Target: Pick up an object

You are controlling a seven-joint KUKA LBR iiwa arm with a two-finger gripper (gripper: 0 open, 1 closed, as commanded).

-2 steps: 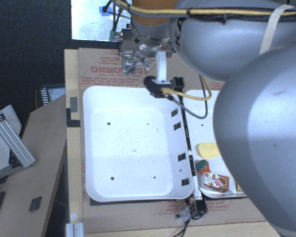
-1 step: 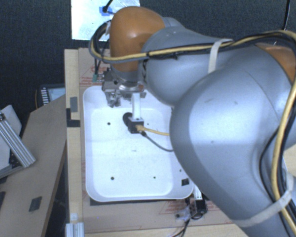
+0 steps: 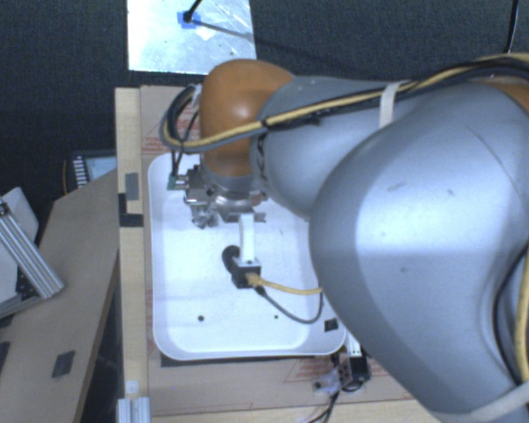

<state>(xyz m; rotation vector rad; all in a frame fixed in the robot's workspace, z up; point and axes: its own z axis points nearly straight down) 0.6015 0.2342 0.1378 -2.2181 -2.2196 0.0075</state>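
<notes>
My gripper (image 3: 217,211) hangs low over the far part of the left white bin (image 3: 170,271), under the orange band (image 3: 234,104) of the wrist. The metal wrist block hides what lies right beneath it. The grey arm (image 3: 423,218) covers the right half of the view and whatever is under it. Two tiny dark specks (image 3: 200,317) mark the bin's near floor.
The bin's near rim (image 3: 238,352) runs along the bench's front edge. A wooden strip (image 3: 130,236) borders the bin on the left. A small connector with wires (image 3: 348,373) sits in front of the bin. A shiny sheet (image 3: 189,25) lies behind the bench.
</notes>
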